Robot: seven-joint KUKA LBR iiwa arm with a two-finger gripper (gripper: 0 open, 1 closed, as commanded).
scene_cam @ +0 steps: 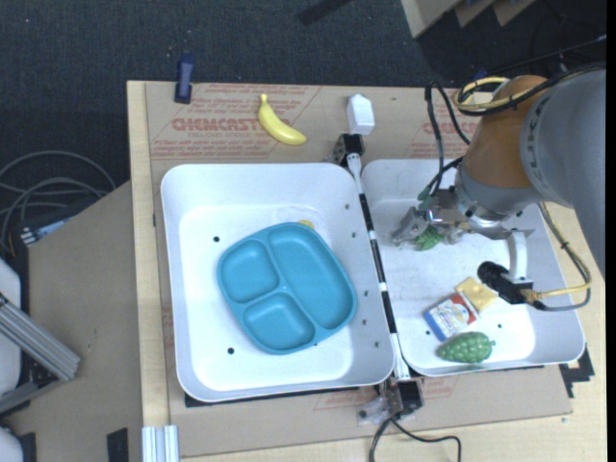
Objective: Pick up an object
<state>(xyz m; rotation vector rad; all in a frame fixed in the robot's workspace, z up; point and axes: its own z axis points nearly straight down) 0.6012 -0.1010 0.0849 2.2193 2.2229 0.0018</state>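
From above the bench, the gripper (420,225), bare grey metal below the arm's orange band, hangs low in the far left part of the right bin (541,343), a shallow white plastic tub with rounded corners. A small green object (427,242), roundish and soft-edged, lies on the bin floor right at the gripper's tip and seems to touch it. It cannot be told whether it sits inside the grip or just beside it, nor whether the gripper is spread or closed.

Nearer the front of the same bin lie a yellow block (474,292), a small blue, white and red carton (449,317) touching it, and a knobbly green oval bunch (467,347).

The left bin (197,287) holds a glossy blue three-compartment plate (284,287), with a sliver of something yellow (306,225) at its far edge.

Both bins rest on a brown cardboard sheet (212,147) printed in red, which also bears a smooth yellow banana (279,124) and a small white block (361,113). Dark carpet (77,27) surrounds the bench, with grey cables (38,186) looped at the left.
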